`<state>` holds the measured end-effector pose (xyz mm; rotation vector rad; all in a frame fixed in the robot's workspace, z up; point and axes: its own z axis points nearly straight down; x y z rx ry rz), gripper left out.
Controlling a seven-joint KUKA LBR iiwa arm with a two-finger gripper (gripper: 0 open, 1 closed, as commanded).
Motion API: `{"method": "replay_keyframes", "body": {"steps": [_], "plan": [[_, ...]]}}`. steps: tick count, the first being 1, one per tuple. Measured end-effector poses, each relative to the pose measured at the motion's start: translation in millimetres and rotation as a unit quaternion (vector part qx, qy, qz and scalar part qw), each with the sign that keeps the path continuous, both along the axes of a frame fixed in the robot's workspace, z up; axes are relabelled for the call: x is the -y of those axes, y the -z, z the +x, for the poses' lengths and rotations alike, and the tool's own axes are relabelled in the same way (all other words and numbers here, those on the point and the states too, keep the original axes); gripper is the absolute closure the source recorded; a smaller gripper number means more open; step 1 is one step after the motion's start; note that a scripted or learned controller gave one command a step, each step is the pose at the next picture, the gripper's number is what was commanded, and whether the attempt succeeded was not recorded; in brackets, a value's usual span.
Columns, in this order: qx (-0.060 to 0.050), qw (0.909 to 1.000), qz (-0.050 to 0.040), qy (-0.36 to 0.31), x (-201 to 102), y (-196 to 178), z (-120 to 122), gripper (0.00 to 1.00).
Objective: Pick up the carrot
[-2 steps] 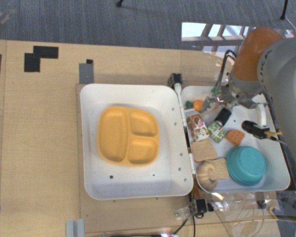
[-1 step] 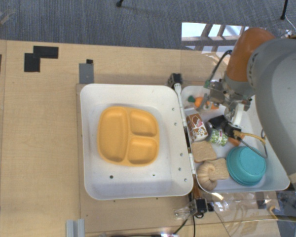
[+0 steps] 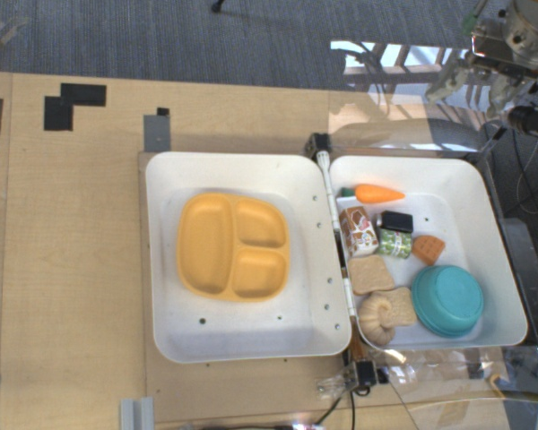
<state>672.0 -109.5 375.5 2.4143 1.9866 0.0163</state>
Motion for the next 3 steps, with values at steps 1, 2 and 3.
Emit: {"method": "replay_keyframes", "body": {"steps": [1,2,3], "plan": [[-0.012,0.9995,0.0013,-0.029,83,110,-44,0.0],[-0.014,0.9996,0.0051,0.022,36,241,-22,0.0],[0.007,0.9883,0.0021,0.152,-2,267,-6,0.0]]}}
